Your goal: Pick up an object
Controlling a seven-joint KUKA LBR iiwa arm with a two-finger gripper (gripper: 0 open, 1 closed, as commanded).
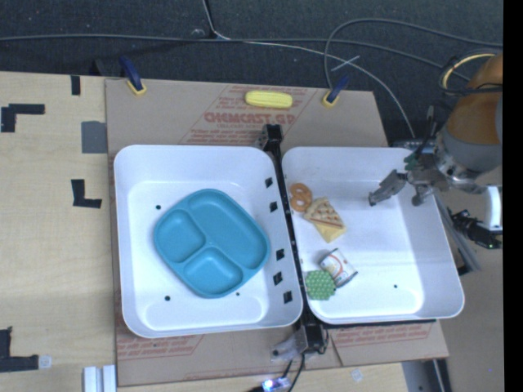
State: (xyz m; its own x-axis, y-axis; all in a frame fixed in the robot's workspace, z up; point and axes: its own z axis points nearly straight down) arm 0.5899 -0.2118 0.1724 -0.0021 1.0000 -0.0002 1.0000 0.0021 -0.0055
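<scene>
1 gripper [398,188], fingers spread with nothing between them, hovers right of the sandwich wedge [325,219], whose long axis runs diagonally

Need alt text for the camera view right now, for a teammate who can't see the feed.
The gripper hangs open over the right bin's upper right part, holding nothing. That bin's left side holds a pretzel, a waffle piece, a small can and a green disc. The left bin holds a blue tray; a yellow banana lies behind the bins.
</scene>
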